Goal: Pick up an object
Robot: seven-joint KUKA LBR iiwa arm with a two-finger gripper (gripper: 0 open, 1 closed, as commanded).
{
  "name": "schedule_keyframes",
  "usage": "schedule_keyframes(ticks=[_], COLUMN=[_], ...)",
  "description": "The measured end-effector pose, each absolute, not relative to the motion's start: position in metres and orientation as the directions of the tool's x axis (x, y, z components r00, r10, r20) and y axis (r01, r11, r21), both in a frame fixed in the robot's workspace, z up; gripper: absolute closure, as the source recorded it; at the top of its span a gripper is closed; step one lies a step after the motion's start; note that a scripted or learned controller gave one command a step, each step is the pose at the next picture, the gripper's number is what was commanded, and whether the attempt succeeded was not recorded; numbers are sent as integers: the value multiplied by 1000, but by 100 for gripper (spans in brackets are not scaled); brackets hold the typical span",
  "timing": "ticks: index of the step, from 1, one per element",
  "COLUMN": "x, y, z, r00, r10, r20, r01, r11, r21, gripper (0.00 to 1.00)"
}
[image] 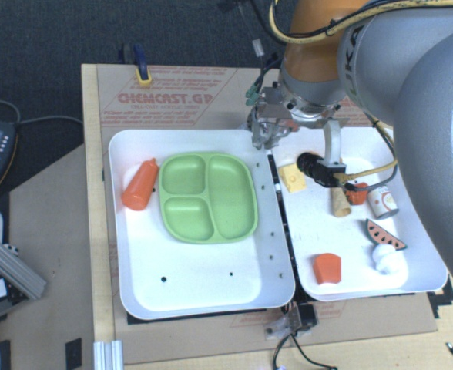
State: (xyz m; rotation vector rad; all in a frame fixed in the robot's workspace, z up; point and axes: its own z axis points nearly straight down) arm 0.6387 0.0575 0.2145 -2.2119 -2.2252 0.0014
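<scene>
In the camera view, the grey arm point(411, 91) covers the right bin's point(319, 230) far right corner and much of its right side. The gripper point(266, 133) hangs at the far end of the strip where the two bins meet. It is a dark, cluttered shape from this angle, and I cannot tell whether it is open or closed.

The things to pick lie mostly in the right bin:
- A yellow wedge point(293, 178) is nearest the gripper, just beside the dividing rim.
- A tan cylinder point(340, 202) partly hides an orange piece point(357, 194) behind it.
- A small white can point(382, 201) has markings too small to read.
- A watermelon slice point(384, 235) lies beside a white ball point(386, 259) that blurs into the white floor.
- An orange block point(327, 268) sits near the front rim.

The left bin point(203, 276) holds a green divided plate point(209, 197) and an orange bottle point(139, 185).

The cardboard sheet point(172, 110) under the bins carries red lettering that reads roughly "CHEMCAST GP". The finer lines beneath it are illegible.
</scene>
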Motion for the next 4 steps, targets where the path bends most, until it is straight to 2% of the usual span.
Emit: schedule_keyframes(ticks=[1, 2, 3, 4], x=[647, 631, 647, 642], y=[78, 73, 83, 82], z=[217, 226, 218, 216], r00=[-3, 1, -1, 0], r10=[1000, 1000, 1000, 1000], r20=[1, 1, 0, 0], r01=[1000, 1000, 1000, 1000], r11=[3, -1, 1, 0], r21=[3, -3, 2, -3], gripper=[100, 100, 100, 100])
